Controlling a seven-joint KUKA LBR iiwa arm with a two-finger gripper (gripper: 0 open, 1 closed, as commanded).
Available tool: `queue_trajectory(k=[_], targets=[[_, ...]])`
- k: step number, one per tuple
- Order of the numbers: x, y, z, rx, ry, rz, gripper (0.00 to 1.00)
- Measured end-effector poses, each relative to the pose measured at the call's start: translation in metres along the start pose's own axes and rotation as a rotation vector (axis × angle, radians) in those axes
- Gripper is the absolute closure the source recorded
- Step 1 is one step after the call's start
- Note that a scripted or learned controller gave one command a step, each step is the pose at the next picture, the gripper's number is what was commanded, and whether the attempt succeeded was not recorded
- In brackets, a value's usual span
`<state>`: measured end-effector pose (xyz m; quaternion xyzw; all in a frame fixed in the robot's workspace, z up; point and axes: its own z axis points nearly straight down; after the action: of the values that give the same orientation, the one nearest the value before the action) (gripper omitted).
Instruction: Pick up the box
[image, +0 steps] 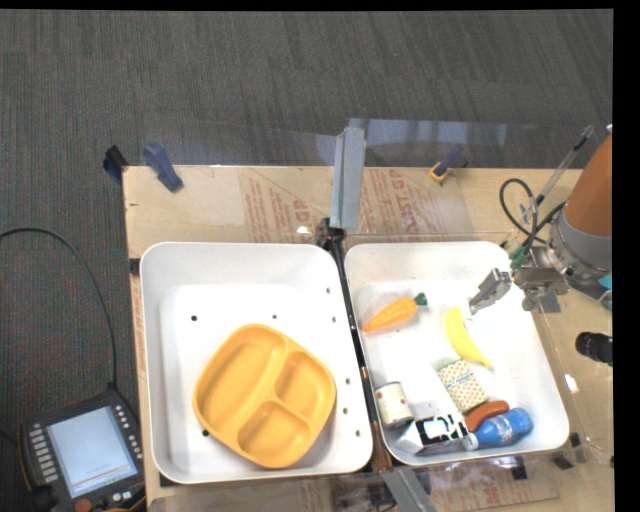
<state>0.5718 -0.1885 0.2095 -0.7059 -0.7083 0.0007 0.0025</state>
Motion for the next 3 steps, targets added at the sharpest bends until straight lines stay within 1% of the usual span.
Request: queue_trajectory(k=[1, 2, 3], targets=[[-0.002, -0.047, 0.097, 0.001, 0.001, -0.101, 0.00], [0.023, -0.087, 0.124, 0.001, 0.001, -0.136, 0.00], [0.021, -0.088, 0.116, 0.003, 0.003, -0.128, 1.00]])
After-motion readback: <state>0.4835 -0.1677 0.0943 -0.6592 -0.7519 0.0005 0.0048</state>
